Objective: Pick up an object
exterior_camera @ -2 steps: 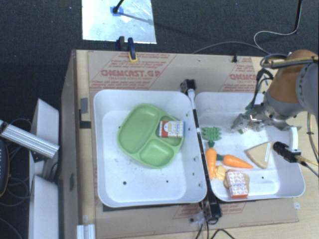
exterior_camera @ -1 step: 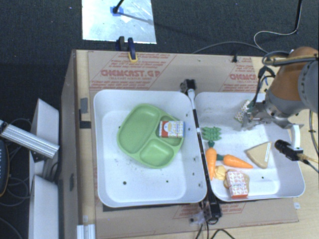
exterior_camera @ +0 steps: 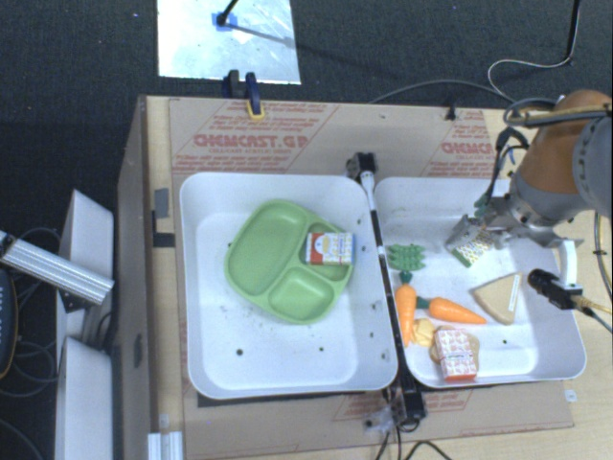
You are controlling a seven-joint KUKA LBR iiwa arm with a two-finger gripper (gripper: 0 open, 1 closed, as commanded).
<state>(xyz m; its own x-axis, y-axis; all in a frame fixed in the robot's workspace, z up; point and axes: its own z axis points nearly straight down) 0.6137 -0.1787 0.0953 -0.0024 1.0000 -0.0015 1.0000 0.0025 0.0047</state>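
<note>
— What is lying in the left bin (exterior_camera: 206, 286)?

— A green divided plate (exterior_camera: 268, 257) is sitting in its middle, and a small carton (exterior_camera: 329, 248) with a red and white label is resting on the plate's right rim, tilting into one compartment.

— And across the divider, in the right bin (exterior_camera: 536, 353)?

— Nearest the divider, a green leafy toy (exterior_camera: 406, 256) is lying above an upright carrot (exterior_camera: 406, 311). A second carrot (exterior_camera: 458, 310) is lying on its side just to the right, a small yellow piece (exterior_camera: 422, 331) is sitting just below the two carrots, and a red and tan packet (exterior_camera: 455, 353) is sitting below that, near the front wall. A wedge of toy bread (exterior_camera: 498, 298) is lying further right.

— Where is the hand (exterior_camera: 476, 236)?

— It is hanging low over the back of the right bin, at the end of the grey arm (exterior_camera: 565, 166) with its orange band. A small green and white patterned object (exterior_camera: 473, 250) is sitting right at its tip; whether the fingers are closing on it cannot be told from this slant.

— And the worktop (exterior_camera: 287, 132)?

— It is showing as brown printed board around both bins.
</note>
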